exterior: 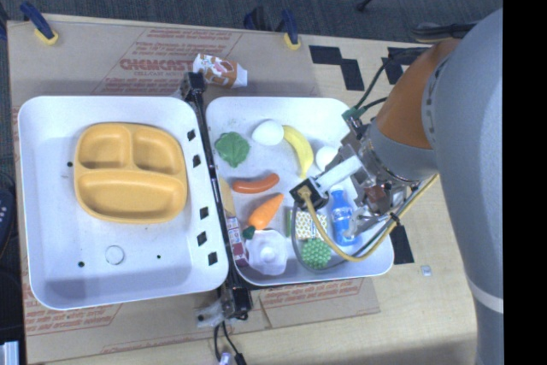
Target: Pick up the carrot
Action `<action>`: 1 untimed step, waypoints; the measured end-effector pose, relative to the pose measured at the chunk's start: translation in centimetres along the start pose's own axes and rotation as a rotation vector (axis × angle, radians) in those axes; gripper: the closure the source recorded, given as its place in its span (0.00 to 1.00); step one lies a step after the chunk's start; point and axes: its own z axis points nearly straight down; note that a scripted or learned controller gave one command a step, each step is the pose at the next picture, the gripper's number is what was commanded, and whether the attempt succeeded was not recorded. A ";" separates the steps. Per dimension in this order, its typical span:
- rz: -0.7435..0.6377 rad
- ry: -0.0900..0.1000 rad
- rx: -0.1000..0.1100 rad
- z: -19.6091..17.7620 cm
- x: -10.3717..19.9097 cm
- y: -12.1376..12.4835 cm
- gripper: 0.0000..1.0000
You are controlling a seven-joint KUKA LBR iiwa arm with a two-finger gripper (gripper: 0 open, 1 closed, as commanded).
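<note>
Carrot (267, 210) lies just below the sausage (255, 183); cannot tell how open gripper (366, 203) is

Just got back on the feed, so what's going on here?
The arm's gripper hangs over the right part of the right bin, beside a blue bottle. The carrot lies further left in that bin, just below a sausage, apart from the gripper. It is not yet picked up.
</note>
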 end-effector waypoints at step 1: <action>0.067 -0.003 0.003 5.5 4.3 -3.3 0.00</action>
